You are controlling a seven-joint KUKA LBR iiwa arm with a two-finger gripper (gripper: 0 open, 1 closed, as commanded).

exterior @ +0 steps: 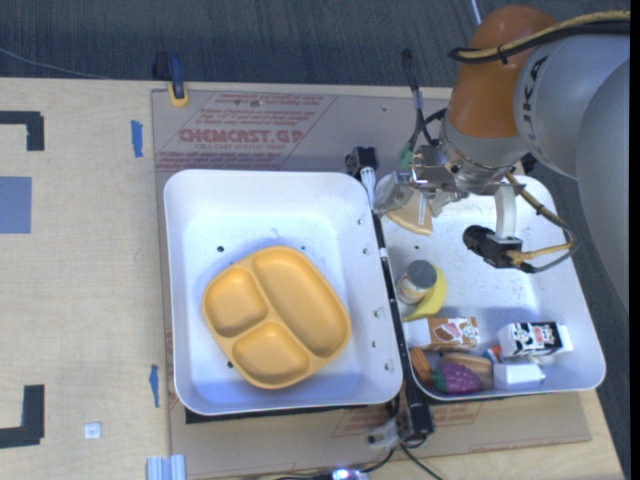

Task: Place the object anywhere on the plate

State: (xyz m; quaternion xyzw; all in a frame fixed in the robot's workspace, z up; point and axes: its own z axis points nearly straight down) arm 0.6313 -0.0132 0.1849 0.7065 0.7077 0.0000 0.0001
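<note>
Yellow three-compartment plastic plate [277, 315] sits in the left white bin [190, 268]; the gripper [425, 196] grips a tan wedge-shaped object [408, 208] over the right bin [575, 318].

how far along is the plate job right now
Done: nothing sits on the yellow plate in the left bin. In hand: the gripper is at the right bin's top left corner, a tan wedge-shaped piece just under it; a grasp isn't clear. Left: carry an object across and set it down.
</note>
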